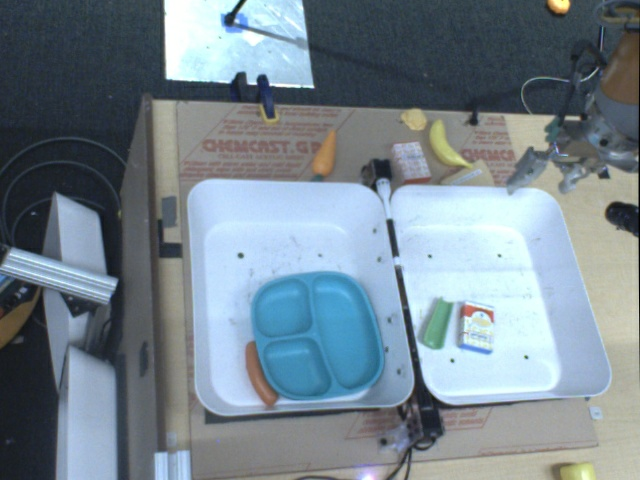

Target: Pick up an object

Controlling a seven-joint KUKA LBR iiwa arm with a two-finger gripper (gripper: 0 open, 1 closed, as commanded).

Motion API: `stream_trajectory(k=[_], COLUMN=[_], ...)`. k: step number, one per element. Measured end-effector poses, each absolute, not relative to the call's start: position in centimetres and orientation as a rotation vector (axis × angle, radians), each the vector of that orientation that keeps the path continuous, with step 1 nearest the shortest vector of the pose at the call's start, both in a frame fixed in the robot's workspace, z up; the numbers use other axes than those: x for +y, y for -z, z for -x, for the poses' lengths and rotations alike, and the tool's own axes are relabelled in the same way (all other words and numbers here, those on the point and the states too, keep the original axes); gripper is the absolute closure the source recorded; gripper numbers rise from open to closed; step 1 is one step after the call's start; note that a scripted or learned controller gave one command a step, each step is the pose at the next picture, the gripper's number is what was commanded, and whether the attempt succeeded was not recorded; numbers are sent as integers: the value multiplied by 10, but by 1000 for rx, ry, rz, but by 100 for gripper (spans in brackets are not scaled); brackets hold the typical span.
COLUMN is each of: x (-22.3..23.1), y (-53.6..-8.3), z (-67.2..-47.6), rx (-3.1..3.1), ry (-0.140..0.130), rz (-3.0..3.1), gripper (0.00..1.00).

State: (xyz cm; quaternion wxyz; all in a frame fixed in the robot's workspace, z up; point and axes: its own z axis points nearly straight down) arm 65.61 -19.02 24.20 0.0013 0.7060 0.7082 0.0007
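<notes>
In the right bin lie a green oblong piece and a small white carton with a red and orange label, side by side near the front. The left bin holds a blue divided plate and an orange sausage-shaped toy at its front left. My gripper hangs at the far right, above the right bin's back right corner, its two fingers spread apart with nothing between them.
Behind the bins on the cardboard lie a carrot, a yellow banana, a small pinkish box and a yellow bit. A blue clamp stands at the back. Cables trail near the arm.
</notes>
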Motion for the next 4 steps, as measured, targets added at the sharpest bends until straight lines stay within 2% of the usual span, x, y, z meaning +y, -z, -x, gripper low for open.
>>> stream_trajectory(k=[1, 2, 3, 4], x=[-180, -133, -149, -87], y=[-129, -176, -151, -99], z=[-668, -644, -561, -539], rx=[2231, 2229, 2223, 2234], ry=[3, -3, 7, 1], rz=[-2216, -2212, -2228, -2218], gripper=[0, 0, 0, 0])
